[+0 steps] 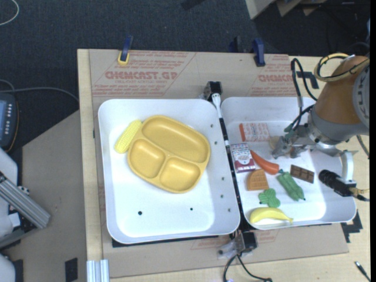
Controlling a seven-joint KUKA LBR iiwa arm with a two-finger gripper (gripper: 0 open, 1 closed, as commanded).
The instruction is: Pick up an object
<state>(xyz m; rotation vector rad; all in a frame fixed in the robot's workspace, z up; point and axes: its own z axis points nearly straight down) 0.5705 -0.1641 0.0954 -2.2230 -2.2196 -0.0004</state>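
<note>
Over the right bin [335, 216], as the camera view has it, the gripper [286, 146] hangs low, near the bin's middle, with the grey-and-orange arm [341, 104] reaching in from the right. Whether it is open or closed cannot be told at this slant and size, and nothing can be made out in its grasp, so I would not call anything picked.

Just below and left of it lies a carrot [264, 163], orange-red and slanted, the closest thing to it. Left of that sit a small red packet [241, 157] and, further up, an orange-printed card [254, 131]. Lower down come a tan wedge [257, 180], a broccoli [269, 197], a green pepper [291, 187], a chocolate bar [302, 174] and, along the front wall, a banana [269, 216].

Across the divide, the left bin [117, 216] holds a yellow divided plate [169, 153] with a corn cob [127, 136] touching its upper left edge.

Judging from this, the step in hand is the approach and descent onto a target, most likely the carrot. The next move calls for the tool to settle squarely over the carrot's body, across its short width, then close and lift straight. The packet and the wedge lie close by and could be nudged.
</note>
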